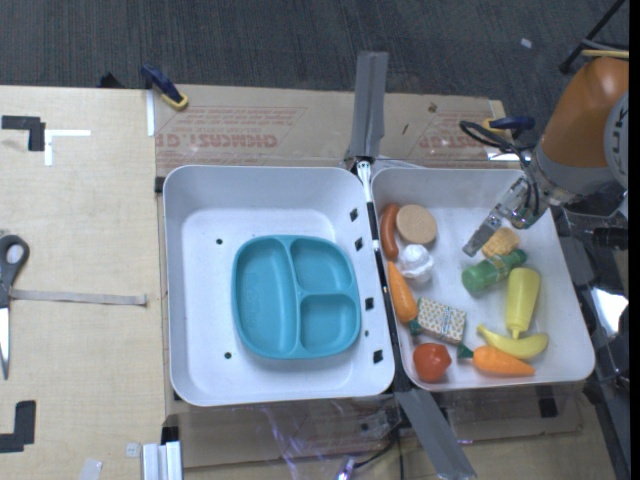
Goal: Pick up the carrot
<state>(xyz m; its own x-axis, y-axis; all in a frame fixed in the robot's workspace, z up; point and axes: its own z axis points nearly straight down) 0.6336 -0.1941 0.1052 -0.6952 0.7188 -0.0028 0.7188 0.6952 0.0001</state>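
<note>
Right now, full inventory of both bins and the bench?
tray: 1, teal, three compartments, left bin
carrots: 2, orange, right bin; one at front edge, other along left wall
tomato: 1, red, front of right bin
banana: 1, yellow, beside front carrot
yellow bottle-shaped item: 1, right side
green item: 1, under the gripper
cracker: 1, speckled tan, centre
bun: 1, tan, back
scissors: 1, bench left edge
gripper: 1, grey, above right bin, holding nothing
</note>
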